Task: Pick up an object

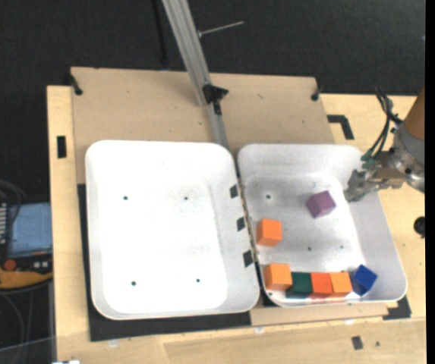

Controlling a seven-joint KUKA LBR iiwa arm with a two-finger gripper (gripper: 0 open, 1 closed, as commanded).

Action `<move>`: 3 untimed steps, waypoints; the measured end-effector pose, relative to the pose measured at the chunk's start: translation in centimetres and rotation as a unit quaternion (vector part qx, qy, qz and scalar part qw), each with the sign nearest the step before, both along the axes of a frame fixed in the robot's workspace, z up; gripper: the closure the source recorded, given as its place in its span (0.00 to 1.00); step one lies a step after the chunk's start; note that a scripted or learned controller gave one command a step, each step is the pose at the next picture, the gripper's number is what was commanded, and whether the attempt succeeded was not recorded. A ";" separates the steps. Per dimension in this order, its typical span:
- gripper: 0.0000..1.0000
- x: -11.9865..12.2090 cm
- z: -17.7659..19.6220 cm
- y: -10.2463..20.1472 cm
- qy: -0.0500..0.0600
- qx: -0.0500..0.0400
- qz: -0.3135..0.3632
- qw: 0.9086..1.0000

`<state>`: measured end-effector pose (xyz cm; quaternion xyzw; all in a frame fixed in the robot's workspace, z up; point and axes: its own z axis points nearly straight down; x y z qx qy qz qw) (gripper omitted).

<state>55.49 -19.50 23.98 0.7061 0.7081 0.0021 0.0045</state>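
I've got the gripper (356, 186) at the right of the frame, over the upper right part of the right bin (293, 158), and I can't tell from this angle how it stands or whether it has anything; nothing shows in it that I can make out. Closest target is the purple block (320, 203), just left and a touch below, apart from the gripper and lying loose on the bin floor. Further left, an orange block (269, 231) sits alone near the bin's left wall. Along the bottom rim there's a packed row: orange, green, orange, orange, then a blue block (364, 278) at the right end. So by my read, the pick isn't done yet. The purple one has open floor all round; the bottom row is crowded against the wall. The left bin (164, 154) sits alongside on the bench (141, 89).
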 end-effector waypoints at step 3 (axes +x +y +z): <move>1.00 -2.1 4.1 8.7 0.004 0.002 0.002 1.000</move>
